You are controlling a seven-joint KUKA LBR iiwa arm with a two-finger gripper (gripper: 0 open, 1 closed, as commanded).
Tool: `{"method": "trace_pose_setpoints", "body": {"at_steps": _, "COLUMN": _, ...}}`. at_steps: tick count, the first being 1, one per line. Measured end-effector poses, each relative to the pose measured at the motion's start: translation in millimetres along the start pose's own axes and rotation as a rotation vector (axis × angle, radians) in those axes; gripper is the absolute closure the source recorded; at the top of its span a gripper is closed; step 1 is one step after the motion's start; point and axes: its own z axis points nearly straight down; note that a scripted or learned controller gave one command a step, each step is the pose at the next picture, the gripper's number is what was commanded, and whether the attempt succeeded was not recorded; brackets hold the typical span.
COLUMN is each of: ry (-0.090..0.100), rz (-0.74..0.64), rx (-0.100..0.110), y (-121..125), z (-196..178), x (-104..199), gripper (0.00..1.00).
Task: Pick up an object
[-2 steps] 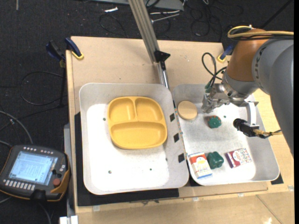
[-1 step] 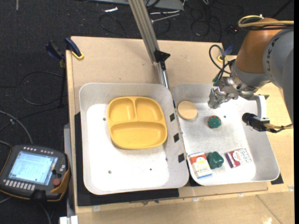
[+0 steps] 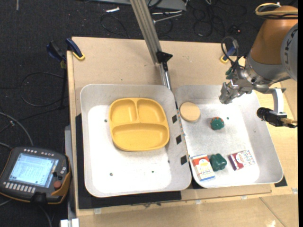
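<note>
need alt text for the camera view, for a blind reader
The arm's tool hangs over the right bin, which holds a tan disc, two green items, a small carton and a red packet. The left bin holds a yellow tray.

One camera sits high above the bench [image 3: 142,60], looking down at a slant; it is far enough back to see both white bins [image 3: 94,174]; the arm [image 3: 274,46] comes in from the right edge.

Probably a robotics lab: loose cables [image 3: 199,13] on dark carpet, a teach pendant [image 3: 33,174], and clamps [image 3: 71,48] on the desk [image 3: 118,60].
</note>
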Motion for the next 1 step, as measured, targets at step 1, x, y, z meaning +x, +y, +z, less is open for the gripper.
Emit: {"method": "trace_pose_setpoints", "body": {"at_steps": 1, "ry": 0.001, "rz": -0.003, "rx": 0.002, "y": 1.2, "z": -22.7, "x": 0.1, "gripper": 1.0}}
